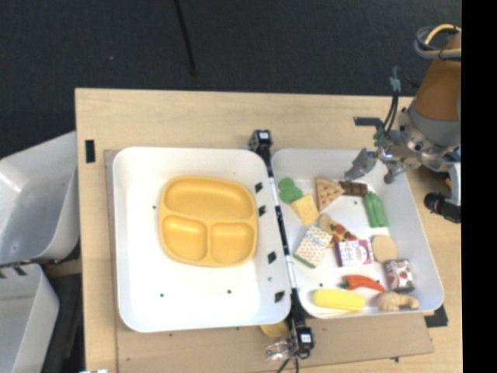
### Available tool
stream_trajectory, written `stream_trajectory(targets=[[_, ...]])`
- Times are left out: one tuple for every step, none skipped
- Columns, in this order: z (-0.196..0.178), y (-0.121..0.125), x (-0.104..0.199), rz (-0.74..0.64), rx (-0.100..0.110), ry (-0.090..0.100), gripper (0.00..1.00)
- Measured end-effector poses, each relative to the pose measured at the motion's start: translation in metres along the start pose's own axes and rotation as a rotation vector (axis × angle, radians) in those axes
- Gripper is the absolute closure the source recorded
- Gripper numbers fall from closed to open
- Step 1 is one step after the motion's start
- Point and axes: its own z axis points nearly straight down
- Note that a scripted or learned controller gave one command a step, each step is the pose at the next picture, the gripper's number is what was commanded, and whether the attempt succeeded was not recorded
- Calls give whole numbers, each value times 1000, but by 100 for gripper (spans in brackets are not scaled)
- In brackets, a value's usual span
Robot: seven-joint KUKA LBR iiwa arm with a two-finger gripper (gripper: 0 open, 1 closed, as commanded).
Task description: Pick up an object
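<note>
My gripper (377, 168) hangs over the far right part of the right bin (419, 231), its two grey fingers spread open with nothing between them. Just below the fingers lie a small brown piece (353, 188) and a pizza slice (327, 191). A green pickle (376, 209) lies a little nearer the front. Further toys fill this bin: a yellow cheese wedge (306, 208), a green piece (290, 190), a patterned box (314, 247), a pink box (353, 252), a tan cookie (384, 247), a small can (398, 273), a red-orange vegetable (362, 283) and a corn cob (338, 299).
The left bin (140, 286) holds a yellow divided tray (208, 220). A divider with black clips (276, 231) runs between the bins. The arm's orange band (439, 92) rises at the right edge. Bare wooden bench (194, 119) lies behind the bins.
</note>
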Motion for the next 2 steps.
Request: stream_trajectory(targets=[[107, 0, 67, -6, 2, 1, 0], [97, -4, 64, 1, 0, -2, 0]])
